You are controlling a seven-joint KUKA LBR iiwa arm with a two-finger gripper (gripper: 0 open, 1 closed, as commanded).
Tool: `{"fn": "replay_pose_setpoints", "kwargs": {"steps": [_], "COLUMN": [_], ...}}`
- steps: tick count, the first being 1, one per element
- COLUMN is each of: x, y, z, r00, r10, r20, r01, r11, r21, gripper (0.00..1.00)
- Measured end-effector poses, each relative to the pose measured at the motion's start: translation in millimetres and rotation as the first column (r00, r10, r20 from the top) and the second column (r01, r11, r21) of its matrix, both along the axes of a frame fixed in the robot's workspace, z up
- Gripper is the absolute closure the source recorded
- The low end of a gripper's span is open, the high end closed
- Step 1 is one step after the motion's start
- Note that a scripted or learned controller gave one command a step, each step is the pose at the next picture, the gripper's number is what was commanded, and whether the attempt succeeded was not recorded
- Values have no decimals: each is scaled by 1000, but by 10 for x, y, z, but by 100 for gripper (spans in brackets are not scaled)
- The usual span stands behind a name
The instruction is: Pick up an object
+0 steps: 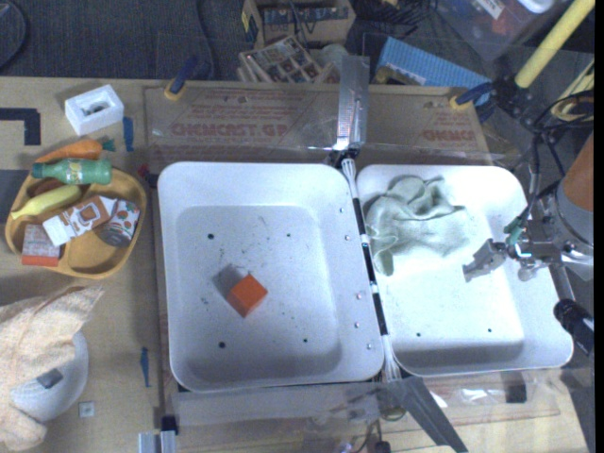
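Near the centre of the left bin point(189, 196), lying loose: an orange block point(249, 294); well apart, over the right bin's point(453, 333) right edge: gripper point(486, 260), finger state impossible to tell; beside it, crumpled pale-green cloth point(411, 217).

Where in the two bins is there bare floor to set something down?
Left bin: bare all round the orange block near its middle. Right bin: the near half, below the pale green cloth, lies bare. Crowded: its far half under the cloth, and its right side where the gripper hangs.
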State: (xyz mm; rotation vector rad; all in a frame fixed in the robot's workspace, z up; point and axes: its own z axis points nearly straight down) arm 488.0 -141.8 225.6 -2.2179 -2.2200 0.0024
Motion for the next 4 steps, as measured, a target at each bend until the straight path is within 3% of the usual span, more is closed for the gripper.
{"fn": "replay_pose_setpoints", "kwargs": {"steps": [1, 2, 3, 4], "x": [857, 1010, 1786, 1795], "y": [418, 480, 393, 394], "z": [57, -1273, -1376, -1270], "r00": [1000, 985, 989, 989], "r10": [19, 174, 149, 151], "r20": [4, 4, 3, 4], "r01": [-19, -174, -149, -151], "r11": [1000, 985, 989, 989], "r21": [-2, -2, -3, -5], "gripper": [0, 0, 0, 100]}}
